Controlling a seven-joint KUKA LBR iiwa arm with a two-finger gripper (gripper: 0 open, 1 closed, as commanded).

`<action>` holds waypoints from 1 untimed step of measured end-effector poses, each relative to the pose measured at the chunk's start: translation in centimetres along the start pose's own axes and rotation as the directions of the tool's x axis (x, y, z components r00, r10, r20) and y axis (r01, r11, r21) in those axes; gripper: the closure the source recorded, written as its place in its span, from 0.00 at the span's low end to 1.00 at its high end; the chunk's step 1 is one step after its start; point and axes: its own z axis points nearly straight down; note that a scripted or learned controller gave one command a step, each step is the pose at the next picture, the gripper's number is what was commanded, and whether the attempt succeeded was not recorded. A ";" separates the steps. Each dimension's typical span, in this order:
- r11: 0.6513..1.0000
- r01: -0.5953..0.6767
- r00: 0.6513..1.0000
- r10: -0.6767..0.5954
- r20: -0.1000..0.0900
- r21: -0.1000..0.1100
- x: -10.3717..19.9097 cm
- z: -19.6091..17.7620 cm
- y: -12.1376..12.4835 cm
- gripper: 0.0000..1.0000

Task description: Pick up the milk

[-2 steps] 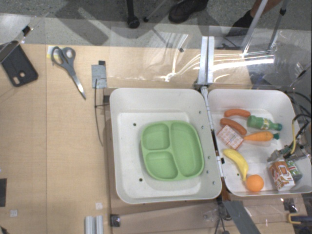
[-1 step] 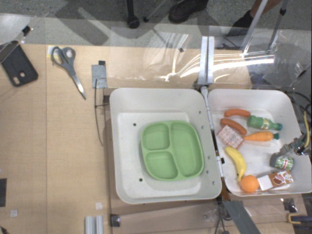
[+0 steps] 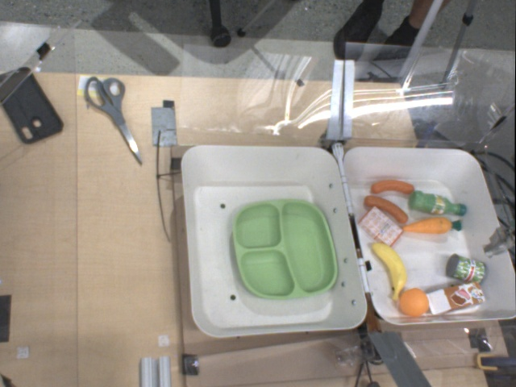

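White with brown print too small to read, the milk carton is lying on its side just right of the orange. Further right and above the orange, the grey claw is showing only partly, cut off at the edge; spread or pressed together, I cannot tell.

Green tray in left bin — scissors on bench.

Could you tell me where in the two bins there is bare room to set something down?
Left bin: bare floor rings the green tray, widest behind it. Right bin: crowded, with bare floor only between banana, carrot and can.
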 end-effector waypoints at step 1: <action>1.000 0.004 1.000 -0.004 0.004 -0.005 -0.1 -1.2 0.2 1.00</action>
